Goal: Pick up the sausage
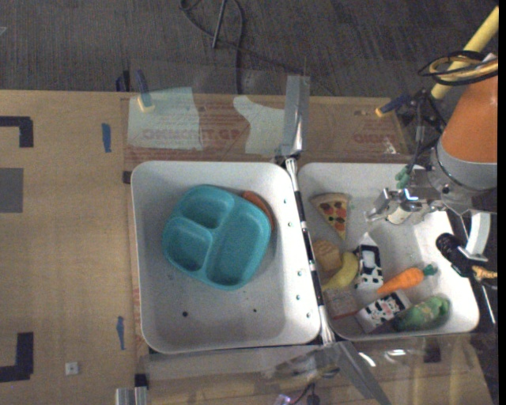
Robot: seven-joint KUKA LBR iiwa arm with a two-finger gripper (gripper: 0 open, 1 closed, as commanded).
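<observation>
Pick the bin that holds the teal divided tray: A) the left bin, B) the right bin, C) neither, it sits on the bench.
A: the teal divided tray lies inside the left bin, apart from the toy food in the right bin.

A robotics lab: taped plywood bench (pixel 63 261), white bins (pixel 213 332), loose cables (pixel 221 24).

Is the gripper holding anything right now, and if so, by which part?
It cannot be told. The gripper hangs over the right bin, upper part, above bare floor, apart from the pizza slice and carrot. Its jaws are too blurred to read.
</observation>
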